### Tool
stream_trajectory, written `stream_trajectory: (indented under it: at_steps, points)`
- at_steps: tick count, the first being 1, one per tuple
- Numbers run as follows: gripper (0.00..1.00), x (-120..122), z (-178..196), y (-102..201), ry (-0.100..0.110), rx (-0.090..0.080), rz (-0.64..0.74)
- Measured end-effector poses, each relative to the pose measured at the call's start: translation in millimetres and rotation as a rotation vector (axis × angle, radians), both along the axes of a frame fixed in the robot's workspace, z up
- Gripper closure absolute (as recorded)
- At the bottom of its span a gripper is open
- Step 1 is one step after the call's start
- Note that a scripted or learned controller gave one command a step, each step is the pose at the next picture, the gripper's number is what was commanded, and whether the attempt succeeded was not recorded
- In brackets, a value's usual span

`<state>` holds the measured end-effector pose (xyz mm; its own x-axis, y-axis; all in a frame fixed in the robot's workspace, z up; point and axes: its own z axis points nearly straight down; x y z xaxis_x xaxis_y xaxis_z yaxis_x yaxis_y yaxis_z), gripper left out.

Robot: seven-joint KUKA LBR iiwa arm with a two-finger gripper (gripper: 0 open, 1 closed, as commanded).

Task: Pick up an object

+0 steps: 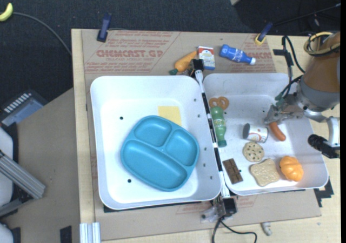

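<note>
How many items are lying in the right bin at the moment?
8: pretzel, green bottle, small can, sausage by the end effector, cookie, chocolate bar, toast, orange pepper. The arm may hide more.

You are seeing even overhead light brightening both white bins, faint shadows falling toward six o'clock, edges softening slightly.
</note>
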<state>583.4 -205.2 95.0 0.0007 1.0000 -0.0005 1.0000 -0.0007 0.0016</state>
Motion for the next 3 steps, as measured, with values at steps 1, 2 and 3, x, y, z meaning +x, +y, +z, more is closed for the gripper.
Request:
stream_trajectory:
  at_steps: [1, 2, 3]
  points:
    - [1.0, 34.9, -10.2, 55.7, 0.0, 0.0, 0.002]
    - [1.0, 48.9, 91.3, 150.6, -0.003, 0.002, 0.004]
    - [1.0, 11.4, 114.3, 187.6, 0.004, 0.002, 0.002]
